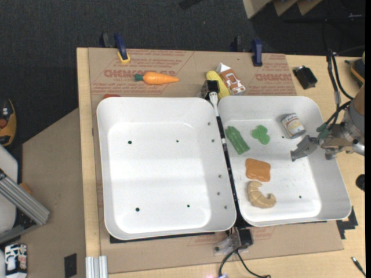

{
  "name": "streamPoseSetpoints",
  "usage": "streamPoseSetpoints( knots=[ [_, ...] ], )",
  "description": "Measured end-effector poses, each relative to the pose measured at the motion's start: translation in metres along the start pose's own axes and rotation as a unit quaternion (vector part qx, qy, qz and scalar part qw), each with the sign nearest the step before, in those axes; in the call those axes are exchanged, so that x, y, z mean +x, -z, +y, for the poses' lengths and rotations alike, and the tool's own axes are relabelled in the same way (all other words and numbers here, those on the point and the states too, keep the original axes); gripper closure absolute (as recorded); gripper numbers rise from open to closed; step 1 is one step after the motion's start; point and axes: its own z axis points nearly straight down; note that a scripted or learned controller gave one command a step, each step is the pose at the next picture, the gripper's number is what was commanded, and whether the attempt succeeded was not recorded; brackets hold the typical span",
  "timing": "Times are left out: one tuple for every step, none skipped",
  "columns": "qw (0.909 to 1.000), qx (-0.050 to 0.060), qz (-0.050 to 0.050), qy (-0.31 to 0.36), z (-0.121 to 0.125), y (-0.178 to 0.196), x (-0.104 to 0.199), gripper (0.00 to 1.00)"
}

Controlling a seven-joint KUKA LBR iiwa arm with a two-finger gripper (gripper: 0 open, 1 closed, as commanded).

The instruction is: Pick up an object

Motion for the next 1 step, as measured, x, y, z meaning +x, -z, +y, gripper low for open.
streamPoseSetpoints(
  knots=[
    [1.0000, -0.002, -0.001, 0.000, 0.0007, 0.0107, -0.0002, 1.00]
  ],
)
